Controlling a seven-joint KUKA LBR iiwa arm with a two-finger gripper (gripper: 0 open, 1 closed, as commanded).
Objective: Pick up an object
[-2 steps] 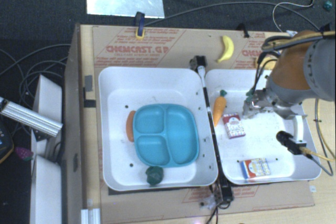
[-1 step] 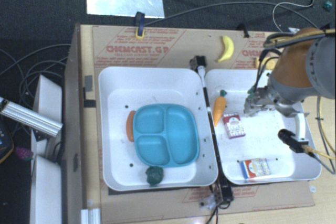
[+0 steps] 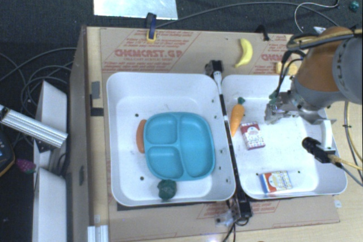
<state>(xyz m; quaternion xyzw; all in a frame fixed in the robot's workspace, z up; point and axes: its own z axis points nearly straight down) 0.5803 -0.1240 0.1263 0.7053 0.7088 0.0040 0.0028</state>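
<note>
Red and white, the small flat box [image 3: 253,136] lies in the middle of the right bin [image 3: 334,181]. It looks like thin card, smooth and light. The end effector [image 3: 274,111] hangs just beside it, at about one o'clock from the box, low over the bin floor. Whether it is wide or narrow I cannot tell, as the grey arm hides that part.

I think this is the reaching step; nothing is picked up yet. Next it would need to slide toward seven o'clock, sit right over the box, then go down and pinch its thin sides.

At ten o'clock from the box lies an orange toy carrot [image 3: 236,117], long and pointed. At five o'clock lies a blue and white carton [image 3: 276,181], flat too.

The left bin [image 3: 122,88] holds a shiny blue plastic tray [image 3: 179,144] with three dips, an orange sausage shape [image 3: 140,135] and a bumpy green lump [image 3: 167,189]. A yellow banana [image 3: 245,52] rests on the desk [image 3: 170,48].
</note>
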